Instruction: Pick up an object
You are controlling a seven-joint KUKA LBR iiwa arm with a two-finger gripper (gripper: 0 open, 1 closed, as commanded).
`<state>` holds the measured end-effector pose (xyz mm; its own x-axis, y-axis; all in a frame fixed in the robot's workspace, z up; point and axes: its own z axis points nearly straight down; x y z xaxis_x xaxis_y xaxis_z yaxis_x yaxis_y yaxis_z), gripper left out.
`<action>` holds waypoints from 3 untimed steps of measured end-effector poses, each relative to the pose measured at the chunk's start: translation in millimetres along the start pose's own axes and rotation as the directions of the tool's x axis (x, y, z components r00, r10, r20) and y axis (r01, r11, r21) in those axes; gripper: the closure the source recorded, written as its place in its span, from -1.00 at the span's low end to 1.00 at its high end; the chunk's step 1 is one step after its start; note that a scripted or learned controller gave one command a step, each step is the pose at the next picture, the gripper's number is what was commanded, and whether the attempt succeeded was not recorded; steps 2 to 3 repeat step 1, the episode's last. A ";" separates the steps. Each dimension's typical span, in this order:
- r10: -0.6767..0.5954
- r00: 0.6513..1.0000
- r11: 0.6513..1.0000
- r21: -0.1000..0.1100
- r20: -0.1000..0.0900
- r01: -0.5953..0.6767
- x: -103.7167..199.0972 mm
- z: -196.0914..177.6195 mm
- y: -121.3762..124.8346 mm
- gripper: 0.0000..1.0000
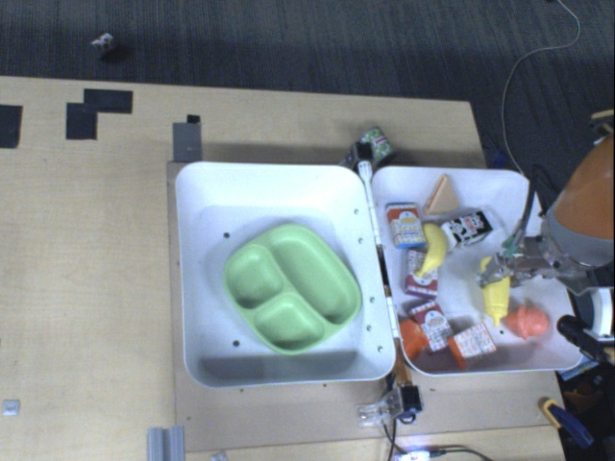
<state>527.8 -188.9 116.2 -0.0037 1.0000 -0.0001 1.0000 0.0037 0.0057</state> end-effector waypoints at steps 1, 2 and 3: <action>-0.001 1.000 1.000 -0.001 0.000 0.001 65.9 -97.2 -22.1 1.00; -0.001 1.000 1.000 -0.001 0.000 0.001 65.9 -97.2 -22.1 1.00; -0.001 1.000 1.000 -0.001 0.000 0.001 65.9 -97.2 -22.1 1.00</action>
